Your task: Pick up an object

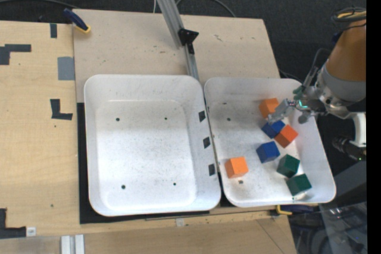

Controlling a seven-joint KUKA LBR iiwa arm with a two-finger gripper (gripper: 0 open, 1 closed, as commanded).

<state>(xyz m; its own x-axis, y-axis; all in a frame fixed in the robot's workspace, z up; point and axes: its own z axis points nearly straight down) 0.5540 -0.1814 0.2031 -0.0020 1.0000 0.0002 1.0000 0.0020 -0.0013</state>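
The right bin (pixel 238 92) holds several small blocks. An orange block (pixel 268 107) lies near its upper right, with a blue block (pixel 273 128) and a red-orange block (pixel 286 135) just below it. Another blue block (pixel 268 151) sits lower, an orange block (pixel 236 167) lies toward the bin's left, and two dark green blocks (pixel 289 165) (pixel 298 184) rest near the lower right corner. My gripper (pixel 293 109) hangs over the bin's right side, just right of the upper orange block and above the red-orange one. I see nothing between its fingers.
The left bin (pixel 143 146) stands beside the right one on the wooden bench. A slanted metal rail (pixel 169 3) runs down to the gap between the bins. A blue-and-yellow tool (pixel 77 19) lies at the bench's far left.
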